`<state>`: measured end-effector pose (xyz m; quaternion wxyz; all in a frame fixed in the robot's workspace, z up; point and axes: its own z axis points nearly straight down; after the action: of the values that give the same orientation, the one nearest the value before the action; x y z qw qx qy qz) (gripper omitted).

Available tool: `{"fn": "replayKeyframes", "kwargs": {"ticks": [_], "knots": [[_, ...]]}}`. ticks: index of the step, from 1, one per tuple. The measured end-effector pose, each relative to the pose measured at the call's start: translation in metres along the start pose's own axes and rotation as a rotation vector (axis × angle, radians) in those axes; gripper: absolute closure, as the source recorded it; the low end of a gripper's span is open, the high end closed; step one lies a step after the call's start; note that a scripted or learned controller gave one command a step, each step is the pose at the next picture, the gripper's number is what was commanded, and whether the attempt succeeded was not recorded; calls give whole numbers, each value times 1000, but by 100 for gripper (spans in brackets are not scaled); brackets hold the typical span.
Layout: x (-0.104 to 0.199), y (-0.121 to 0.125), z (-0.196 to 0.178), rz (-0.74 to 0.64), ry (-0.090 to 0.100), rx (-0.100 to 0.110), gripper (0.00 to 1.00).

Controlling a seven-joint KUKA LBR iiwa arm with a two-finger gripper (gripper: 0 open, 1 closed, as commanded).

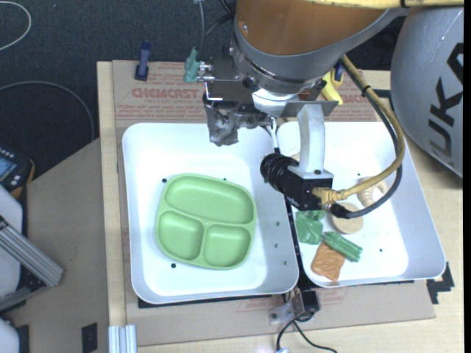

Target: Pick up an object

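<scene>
Over the left bin's [140, 197] far edge hangs the gripper [223, 129], its grip state hidden, beyond the green tray [206, 220].

We see an arm [412, 72] of rounded grey shells with a broad orange band [302, 6] above the wrist, large dark lettering on its grey link, a black cable, a yellow hose, and a dark metal gripper [224, 132].
</scene>
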<state>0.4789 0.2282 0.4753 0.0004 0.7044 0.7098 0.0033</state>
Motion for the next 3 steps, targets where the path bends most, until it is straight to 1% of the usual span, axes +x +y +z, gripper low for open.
{"fn": "replayKeyframes", "kwargs": {"ticks": [1,2,3], "knots": [[-82,0,15,16,-7,9,100],[-130,-2,81,13,-7,13,100],[-83,0,36,3,-1,0,100]]}}
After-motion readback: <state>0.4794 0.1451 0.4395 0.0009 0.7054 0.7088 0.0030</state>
